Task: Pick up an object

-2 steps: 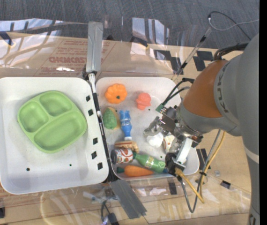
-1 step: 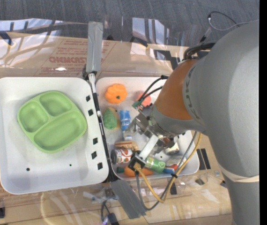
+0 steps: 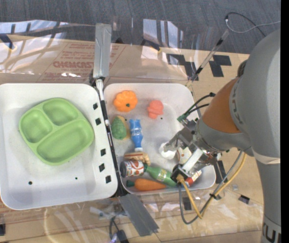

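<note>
Nearest candidate: green bottle (image 3: 160,174), lying flat at the front of the right bin (image 3: 185,92), between can (image 3: 134,167) and carrot (image 3: 149,185). Nothing is lifted, and all the items rest on the bin floor. Pincer (image 3: 179,152) sits low in the same bin, just right of the bottle; released or clenched, cannot tell. Judged: the approach is made, grasp and lift are left. Left bin (image 3: 2,186) holds a green divided plate (image 3: 56,130).

Two bins (image 3: 12,186) (image 3: 172,97), one plate (image 3: 56,130), two bottles (image 3: 136,134) (image 3: 160,175), one can (image 3: 134,167), one carrot (image 3: 149,185), one pumpkin (image 3: 125,100)

Glossy green plastic plate (image 3: 57,130), smooth white bins (image 3: 7,186)
</note>
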### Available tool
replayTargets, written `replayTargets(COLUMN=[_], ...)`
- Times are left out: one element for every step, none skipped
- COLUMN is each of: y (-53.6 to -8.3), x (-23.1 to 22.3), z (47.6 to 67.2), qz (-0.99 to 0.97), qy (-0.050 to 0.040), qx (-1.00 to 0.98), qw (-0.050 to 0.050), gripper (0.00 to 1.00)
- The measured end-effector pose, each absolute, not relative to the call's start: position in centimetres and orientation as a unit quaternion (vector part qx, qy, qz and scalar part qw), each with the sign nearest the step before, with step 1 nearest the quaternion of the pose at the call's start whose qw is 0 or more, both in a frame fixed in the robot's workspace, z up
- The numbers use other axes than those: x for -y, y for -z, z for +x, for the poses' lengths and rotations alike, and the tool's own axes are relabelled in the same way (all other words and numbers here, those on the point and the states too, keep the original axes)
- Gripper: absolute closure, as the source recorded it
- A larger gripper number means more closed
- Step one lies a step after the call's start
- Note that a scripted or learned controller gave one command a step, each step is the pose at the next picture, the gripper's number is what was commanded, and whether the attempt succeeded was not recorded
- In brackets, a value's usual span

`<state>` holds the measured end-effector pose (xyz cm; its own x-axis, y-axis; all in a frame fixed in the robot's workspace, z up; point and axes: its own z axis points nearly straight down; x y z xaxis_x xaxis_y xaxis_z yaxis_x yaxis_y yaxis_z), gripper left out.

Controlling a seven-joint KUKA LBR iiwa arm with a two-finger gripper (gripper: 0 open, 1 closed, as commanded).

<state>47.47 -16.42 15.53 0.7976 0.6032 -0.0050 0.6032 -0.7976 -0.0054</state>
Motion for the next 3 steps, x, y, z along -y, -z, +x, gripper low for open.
replayTargets(y=[-31.2, -38.0, -27.7], x=[16.2, 20.9, 14.3], z=[51.6, 55.7, 49.5], qz=[-0.986, -0.993, -0.995], qy=[-0.0003, -0.0007, -0.0038], qx=[0.167, 0.117, 0.104], qw=[0.001, 0.001, 0.002], gripper=[0.0, 0.0, 0.0])
